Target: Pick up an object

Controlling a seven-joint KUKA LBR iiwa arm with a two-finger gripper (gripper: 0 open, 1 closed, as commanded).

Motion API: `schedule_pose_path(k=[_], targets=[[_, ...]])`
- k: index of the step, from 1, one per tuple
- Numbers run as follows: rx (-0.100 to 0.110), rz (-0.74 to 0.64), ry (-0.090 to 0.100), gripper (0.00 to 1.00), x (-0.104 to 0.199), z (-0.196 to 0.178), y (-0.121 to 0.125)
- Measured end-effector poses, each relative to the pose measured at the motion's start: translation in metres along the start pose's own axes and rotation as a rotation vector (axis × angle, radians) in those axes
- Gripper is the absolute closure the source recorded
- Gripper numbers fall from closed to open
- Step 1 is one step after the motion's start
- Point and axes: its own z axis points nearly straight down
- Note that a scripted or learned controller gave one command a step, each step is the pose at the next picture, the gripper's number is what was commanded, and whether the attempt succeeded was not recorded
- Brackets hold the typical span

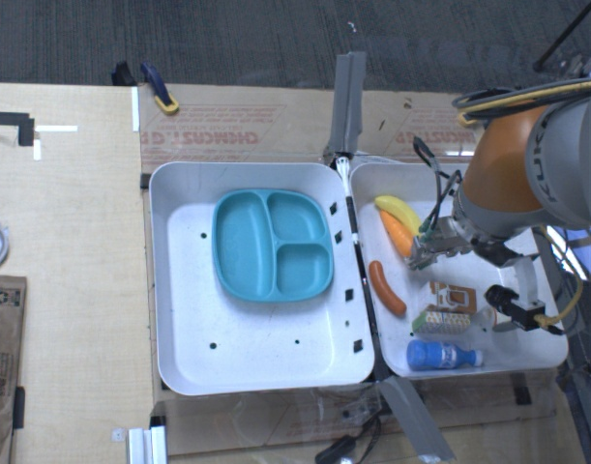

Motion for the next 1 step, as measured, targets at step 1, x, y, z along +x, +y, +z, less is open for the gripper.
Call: schedule_pose_path(k=[1], targets=[[-0.002,0.053,-0.002,1.00,0.0373,-0.1484,-0.0094]])
